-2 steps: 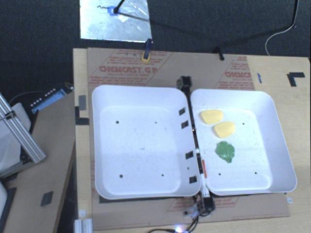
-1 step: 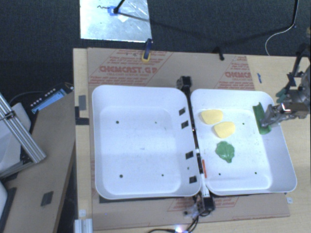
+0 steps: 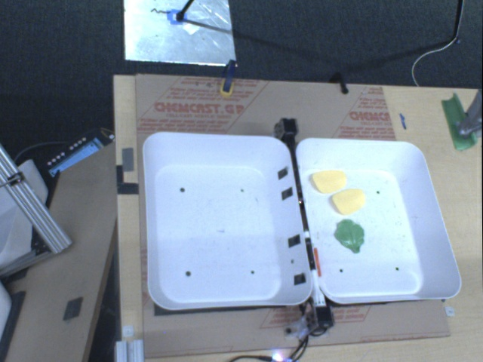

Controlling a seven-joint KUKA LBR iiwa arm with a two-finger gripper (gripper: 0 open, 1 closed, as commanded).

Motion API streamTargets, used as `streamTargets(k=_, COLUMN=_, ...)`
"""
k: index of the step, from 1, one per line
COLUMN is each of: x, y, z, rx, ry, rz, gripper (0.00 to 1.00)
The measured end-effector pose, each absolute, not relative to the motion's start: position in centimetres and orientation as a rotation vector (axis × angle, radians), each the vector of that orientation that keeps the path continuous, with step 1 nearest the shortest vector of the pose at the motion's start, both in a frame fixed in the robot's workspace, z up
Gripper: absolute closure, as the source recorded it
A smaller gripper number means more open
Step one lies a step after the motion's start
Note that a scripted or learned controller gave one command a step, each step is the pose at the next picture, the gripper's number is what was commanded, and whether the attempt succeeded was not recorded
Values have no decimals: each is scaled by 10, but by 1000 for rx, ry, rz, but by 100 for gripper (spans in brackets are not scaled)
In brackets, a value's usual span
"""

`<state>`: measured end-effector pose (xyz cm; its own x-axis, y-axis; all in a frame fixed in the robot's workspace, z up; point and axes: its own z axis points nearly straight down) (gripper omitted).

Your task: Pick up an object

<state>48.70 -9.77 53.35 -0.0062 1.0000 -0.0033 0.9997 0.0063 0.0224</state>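
The right bin (image 3: pixel 423 202) holds three small flat objects near its left side. A pale yellow piece (image 3: pixel 330 181) lies farthest back. A second yellow piece (image 3: pixel 349 200) sits just in front of it and slightly to the right, close to it. A green piece (image 3: pixel 349 235) lies nearer the front, a short way apart from the yellow ones.
The left bin (image 3: pixel 173 164) stands beside the right one, with black clips (image 3: pixel 287 194) along the seam between them. Both rest on a cardboard sheet (image 3: pixel 204 104). A green item with a grey part (image 3: pixel 460 123) sits at the right edge, and a shiny metal plate (image 3: pixel 177 21) lies beyond the bench.
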Motion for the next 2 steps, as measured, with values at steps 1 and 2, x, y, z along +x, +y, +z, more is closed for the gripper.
streamTargets(k=1, x=485, y=-213, z=533, rx=2227, ry=2206, rz=-2, gripper=100)
streamTargets(k=2, x=487, y=-169, z=535, rx=2211, ry=2227, rz=4, gripper=100)
